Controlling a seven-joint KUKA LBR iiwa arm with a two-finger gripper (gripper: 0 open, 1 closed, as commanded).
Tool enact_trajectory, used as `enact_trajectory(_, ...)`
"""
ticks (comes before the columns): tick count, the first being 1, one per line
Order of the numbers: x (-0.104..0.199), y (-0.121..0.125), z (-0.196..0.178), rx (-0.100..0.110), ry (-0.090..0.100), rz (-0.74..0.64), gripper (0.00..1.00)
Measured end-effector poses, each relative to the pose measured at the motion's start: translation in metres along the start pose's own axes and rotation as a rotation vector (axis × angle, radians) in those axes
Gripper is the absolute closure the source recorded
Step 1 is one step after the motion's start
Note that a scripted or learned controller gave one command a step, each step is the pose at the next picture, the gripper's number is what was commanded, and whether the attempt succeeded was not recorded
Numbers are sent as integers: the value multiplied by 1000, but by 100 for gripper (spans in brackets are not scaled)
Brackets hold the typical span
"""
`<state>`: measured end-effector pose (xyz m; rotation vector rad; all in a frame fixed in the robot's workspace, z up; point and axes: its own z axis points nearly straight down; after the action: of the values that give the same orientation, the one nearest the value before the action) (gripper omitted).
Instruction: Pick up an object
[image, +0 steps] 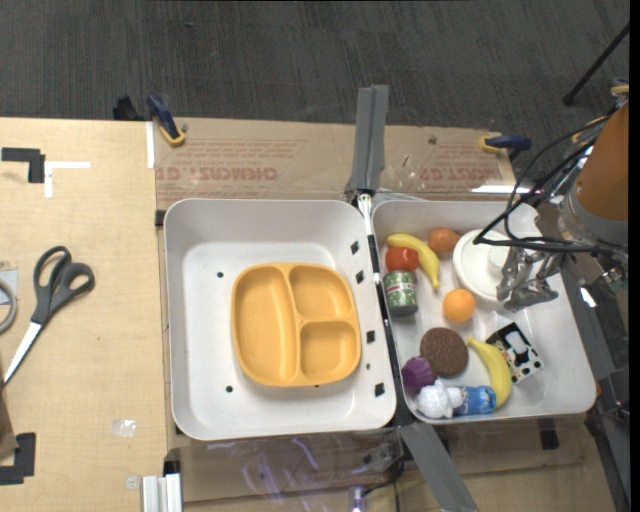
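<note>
Gripper (528, 283) low in right bin (580, 400), over white bowl (480, 265); finger state can't tell. Nothing visibly held — pick not done.

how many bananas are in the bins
2, both in the right bin: one banana near its back left, the other banana toward its front. More may be hidden.

Lighting: even, diffuse and bright from overhead, with soft short shadows only, such as under the yellow divided plate (297, 324) at frame centre. Glare: mild sheen on the white bin walls (180, 330) and on the clear film (300, 470) along the lower edge. Sharpness: fair overall; the orange arm section (608, 170) at the right edge is blurred, and the dark floor at top shows little detail.
</note>
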<state>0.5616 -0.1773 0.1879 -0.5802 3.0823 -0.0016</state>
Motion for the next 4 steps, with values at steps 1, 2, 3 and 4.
enact_trajectory(1, 2, 61, 91, 2, -6, 71, 100)
enact_trajectory(2, -17, 65, -98, 0, -1, 229, 100)
enact_trajectory(3, -93, -2, -166, 1, -2, 315, 100)
enact_trajectory(4, -20, -56, -56, 0, 1, 27, 100)
